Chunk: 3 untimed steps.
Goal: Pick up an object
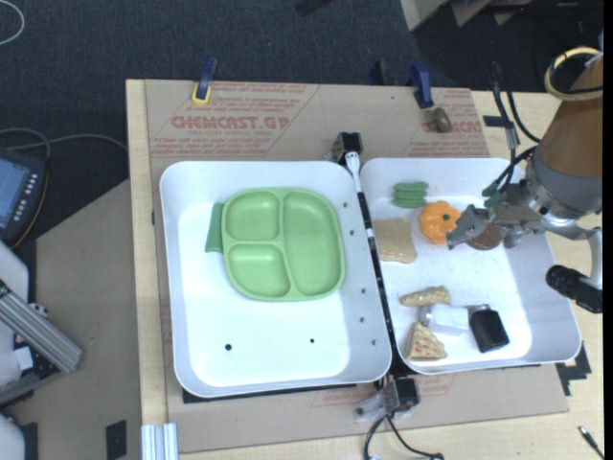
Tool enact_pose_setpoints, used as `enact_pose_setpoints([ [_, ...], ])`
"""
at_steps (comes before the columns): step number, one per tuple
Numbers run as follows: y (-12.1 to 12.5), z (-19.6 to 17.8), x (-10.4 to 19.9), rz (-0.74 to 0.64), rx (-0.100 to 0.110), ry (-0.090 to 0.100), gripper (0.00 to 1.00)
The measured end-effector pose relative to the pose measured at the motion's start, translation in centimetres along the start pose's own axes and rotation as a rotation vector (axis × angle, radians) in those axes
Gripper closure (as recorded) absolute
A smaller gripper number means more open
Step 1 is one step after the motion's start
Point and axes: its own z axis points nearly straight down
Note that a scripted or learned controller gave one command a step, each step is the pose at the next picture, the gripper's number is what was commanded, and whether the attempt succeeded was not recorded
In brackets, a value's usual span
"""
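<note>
The right bin point(522, 281) holds several small items. An orange pumpkin-shaped toy point(436, 220) lies near its middle, with a green pod-like piece point(410, 195) behind it and a tan bread slice point(395, 241) to its left. Toward the front lie a tan pastry point(424, 298), a pizza-like wedge point(427, 343), a small white piece point(450, 318) and a black block point(489, 329). My gripper point(476, 230) hangs low over the bin, just right of the orange toy. A brown shape point(488, 241) shows right under it, and I cannot make out what it is.
The left bin point(268, 348) carries a green divided plate point(283, 243). A ridge with a black clamp point(348, 147) separates the two bins. The arm comes in over the right bin's right rim. Blue clamps point(420, 84) stand at the board's back edge.
</note>
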Motion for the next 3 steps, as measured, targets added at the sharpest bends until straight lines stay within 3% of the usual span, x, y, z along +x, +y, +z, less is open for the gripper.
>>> enact_pose_setpoints([
  [1, 0.3, -0.7, 0.0, -0.003, -0.014, -0.002, 0.00],
  [3, -0.6, 8.0, 0.3, -0.003, -0.007, 0.000, 0.00],
])
